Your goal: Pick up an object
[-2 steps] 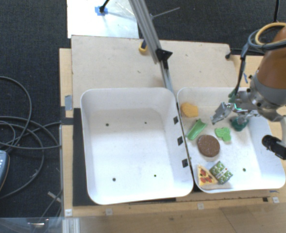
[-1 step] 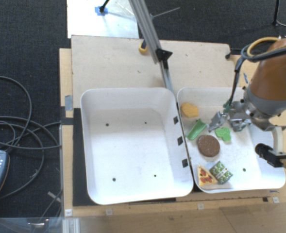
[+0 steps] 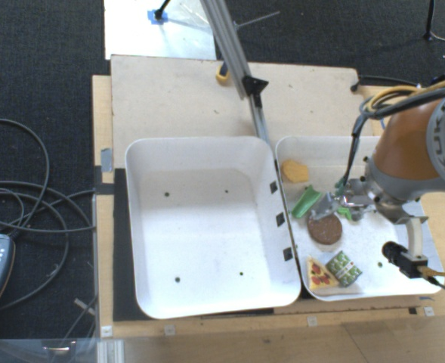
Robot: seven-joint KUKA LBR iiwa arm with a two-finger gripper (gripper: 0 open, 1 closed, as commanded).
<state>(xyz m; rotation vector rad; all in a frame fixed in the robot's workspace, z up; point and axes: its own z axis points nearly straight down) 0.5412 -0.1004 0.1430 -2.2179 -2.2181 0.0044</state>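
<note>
Camera view: your arm (image 3: 422, 153) comes in from the right over the right bin (image 3: 373, 282). The gripper (image 3: 341, 203) sits low near the bin's middle, right at the cluster of objects. Can't tell if the pincer is apart or together; the metal parts blur into the items under it, so no grasp can be claimed.

Candidate things are all in the right bin: yellow piece (image 3: 295, 172) near the back-left corner, green piece (image 3: 307, 201) by the left wall just beside the gripper, brown disc (image 3: 325, 230) just in front of it, pizza-slice toy (image 3: 319, 274) and green patterned block (image 3: 344, 268) at the front edge. The left bin (image 3: 143, 157) shows only bare floor.

Risks, my judgement: green piece and brown disc lie close together, so closing there could catch both or wedge one away. The disc looks flat, so the pincer may skid over it. The green piece hugs the left wall, leaving little room on that side.
</note>
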